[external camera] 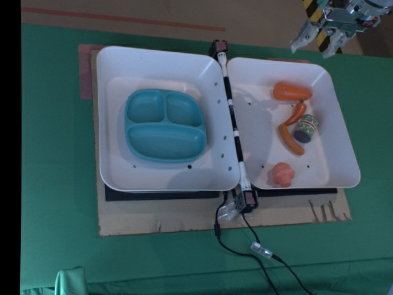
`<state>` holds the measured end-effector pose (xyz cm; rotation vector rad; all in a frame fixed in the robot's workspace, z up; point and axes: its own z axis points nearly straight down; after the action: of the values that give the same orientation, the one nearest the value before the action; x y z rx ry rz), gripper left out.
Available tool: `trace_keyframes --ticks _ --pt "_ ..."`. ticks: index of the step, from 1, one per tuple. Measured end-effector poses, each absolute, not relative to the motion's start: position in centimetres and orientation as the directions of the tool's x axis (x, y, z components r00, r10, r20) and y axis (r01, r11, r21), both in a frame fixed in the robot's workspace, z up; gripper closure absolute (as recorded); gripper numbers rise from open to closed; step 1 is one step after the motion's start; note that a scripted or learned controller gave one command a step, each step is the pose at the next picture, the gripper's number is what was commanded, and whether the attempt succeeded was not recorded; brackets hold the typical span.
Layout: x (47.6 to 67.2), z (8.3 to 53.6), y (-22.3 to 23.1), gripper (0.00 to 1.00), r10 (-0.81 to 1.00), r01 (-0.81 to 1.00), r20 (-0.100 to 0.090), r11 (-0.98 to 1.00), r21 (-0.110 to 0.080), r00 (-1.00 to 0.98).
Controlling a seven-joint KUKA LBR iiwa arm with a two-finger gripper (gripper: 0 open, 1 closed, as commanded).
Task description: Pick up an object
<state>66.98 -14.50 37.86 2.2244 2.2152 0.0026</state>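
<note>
Gripper: I see the gripper up past the far edge of the right bin, over the green cloth, with nothing under it. Its two fingers hang spread apart with a clear gap, grasping nothing.

Where the pickings are: everything loose lies in the right bin. A carrot sits near the far wall, a small chili just below it, a sausage below that, a little can beside them, and a pink lump alone near the front wall.

Left bin: the left bin carries a blue divided plate, flat and wide; I judge it a poor target.

Risk, crowding: the chili, sausage and can lie touching or nearly so. If I come down there, I expect a finger to land on a neighbour and shove things aside rather than close round one.

Risk, rolling: the can lies tilted on its side and the carrot tapers; either could squirt out of a squeeze.

Risk, wall: the carrot is near the far rim, so a steep descent may clip the bin.

Look of my best bet: the pink lump is rounded, knobbly, pale salmon, well apart from the rest. It looks soft and short, so I would need to go low.
</note>
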Motion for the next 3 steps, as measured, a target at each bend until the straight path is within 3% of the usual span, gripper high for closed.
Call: trace_keyframes --ticks 1,2,3 --pt "67.1 22.2 -13.3 0.00 1.000 1.000 -0.008 -0.003 0.020 0.003" --pt "66.5 21.3 -14.3 0.00 1.000 1.000 -0.010 -0.003 0.022 0.003" --pt "66.3 22.4 -14.4 1.00 1.000 1.000 -0.007 -0.007 0.011 0.007"
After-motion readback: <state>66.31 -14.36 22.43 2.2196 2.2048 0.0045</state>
